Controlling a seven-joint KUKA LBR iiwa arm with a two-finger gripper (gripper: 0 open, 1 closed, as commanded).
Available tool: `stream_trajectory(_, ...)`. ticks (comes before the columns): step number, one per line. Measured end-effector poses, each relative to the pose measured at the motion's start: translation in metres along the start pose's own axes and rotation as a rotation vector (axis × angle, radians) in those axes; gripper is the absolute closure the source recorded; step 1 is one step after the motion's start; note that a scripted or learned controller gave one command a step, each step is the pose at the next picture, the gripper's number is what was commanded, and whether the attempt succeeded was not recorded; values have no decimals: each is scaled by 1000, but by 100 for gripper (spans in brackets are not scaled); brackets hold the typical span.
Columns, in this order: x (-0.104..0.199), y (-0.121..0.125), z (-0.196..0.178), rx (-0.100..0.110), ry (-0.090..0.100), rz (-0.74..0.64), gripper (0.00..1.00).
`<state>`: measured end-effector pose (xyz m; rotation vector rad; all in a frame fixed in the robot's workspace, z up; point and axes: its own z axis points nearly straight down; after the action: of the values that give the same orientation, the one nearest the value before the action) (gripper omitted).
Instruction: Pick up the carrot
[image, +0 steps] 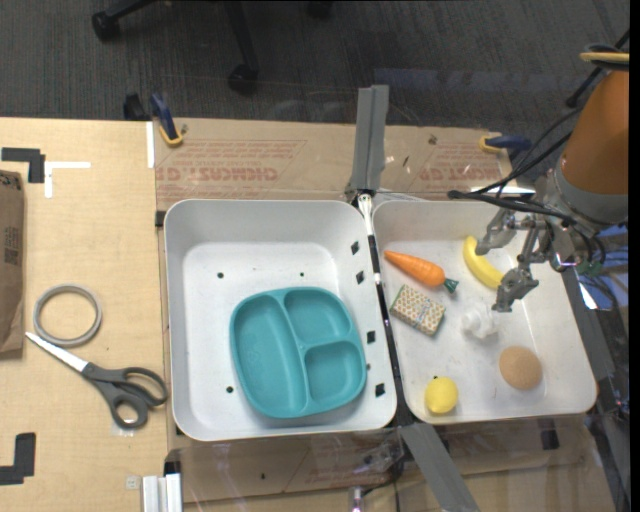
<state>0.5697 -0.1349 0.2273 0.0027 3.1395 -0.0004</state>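
Camera view: carrot (414, 267) lies in right bin (570, 385), upper-left part, beside sponge (419, 309). Gripper (505, 268) hovers at carrot's 3 o'clock, past banana (481, 264), fingers spread, nothing held. Step: approach. Next: shift toward 9 o'clock, centre over carrot, descend.

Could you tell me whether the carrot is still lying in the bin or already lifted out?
Still in. The carrot lies flat on the floor of the right bin, near the divider, and the gripper is apart from it, by the banana.
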Motion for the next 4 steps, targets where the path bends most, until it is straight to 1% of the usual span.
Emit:
stream_trajectory(1, -9, 40, 135, 0, -2, -73, 0)
stream_trajectory(2, -11, 40, 125, 2, -6, -73, 100)
stream_trajectory(3, -59, 105, 34, -1, -3, -139, 100)
stream_trajectory(4, -52, 135, 35, -1, -2, -646, 100)
